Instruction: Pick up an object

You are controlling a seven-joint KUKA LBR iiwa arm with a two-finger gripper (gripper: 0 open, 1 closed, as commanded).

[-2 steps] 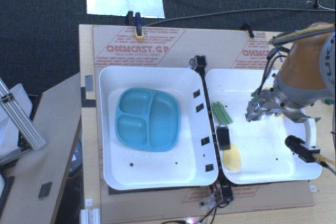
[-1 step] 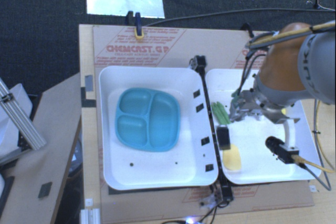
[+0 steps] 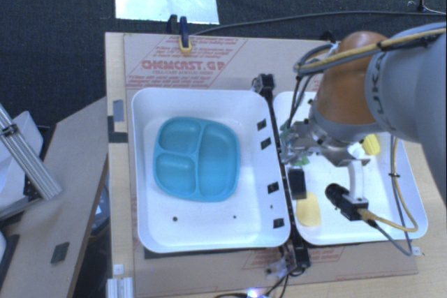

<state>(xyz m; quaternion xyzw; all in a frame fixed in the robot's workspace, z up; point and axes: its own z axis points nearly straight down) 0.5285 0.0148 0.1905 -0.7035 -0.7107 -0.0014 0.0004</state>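
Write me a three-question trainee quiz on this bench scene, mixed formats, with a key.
1. True or false: the blue divided plate lies in the left bin.
2. Multiple choice: the pale yellow object in the right bin lies near that bin's
A) far right corner
B) near left corner
C) right wall
3. Fill in: the arm hangs over the ____ bin.

Key: 1 true; 2 B; 3 right.
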